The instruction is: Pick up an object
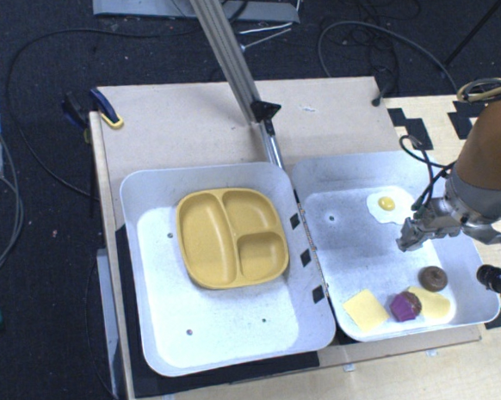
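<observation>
A blue-handled clamp (102, 105) is seen at the far left corner of the worktop (184, 122). The left white bin (157, 331) is set on the worktop's left half, and a yellow divided tray (233, 237) lies in its far half, nearer the bin's right edge. A slanted metal pole (230, 54) is fixed near the worktop's far edge, above the seam between the bins.

In the right white bin (349, 247), a fried-egg toy (386, 205) lies near the far edge. Along the near edge, a yellow square slice (365, 309) lies at the left, a purple object (405, 305) beside it, and a pale yellow piece (438, 305) touching the purple one toward the near right corner. A brown round object (432, 278) sits just behind that piece.

The jaws (411, 236) are held over the right bin near its right edge, between the egg and the brown object. Nothing is seen gripped; whether they stand wide or narrow cannot be told.
</observation>
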Robot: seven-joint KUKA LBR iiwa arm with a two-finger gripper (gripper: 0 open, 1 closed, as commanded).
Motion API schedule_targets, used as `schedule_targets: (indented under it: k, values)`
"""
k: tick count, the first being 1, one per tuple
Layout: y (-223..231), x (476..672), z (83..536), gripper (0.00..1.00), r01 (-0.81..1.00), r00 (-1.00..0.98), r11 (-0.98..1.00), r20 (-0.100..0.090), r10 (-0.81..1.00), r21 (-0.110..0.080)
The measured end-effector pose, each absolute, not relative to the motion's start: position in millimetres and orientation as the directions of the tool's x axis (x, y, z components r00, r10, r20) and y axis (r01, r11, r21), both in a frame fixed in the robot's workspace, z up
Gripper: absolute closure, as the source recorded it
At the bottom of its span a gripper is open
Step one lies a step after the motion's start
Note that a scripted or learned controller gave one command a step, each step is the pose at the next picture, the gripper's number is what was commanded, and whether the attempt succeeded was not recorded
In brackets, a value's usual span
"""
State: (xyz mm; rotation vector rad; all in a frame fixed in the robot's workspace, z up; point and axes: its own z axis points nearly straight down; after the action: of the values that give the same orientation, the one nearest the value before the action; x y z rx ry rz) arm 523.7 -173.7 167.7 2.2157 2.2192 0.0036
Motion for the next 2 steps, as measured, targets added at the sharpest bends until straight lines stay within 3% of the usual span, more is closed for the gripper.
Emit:
schedule_targets:
  k: [2]
  values:
    - [-175,534.7,283,1.00,1.000,-0.004,0.004,-0.003,1.000,0.007]
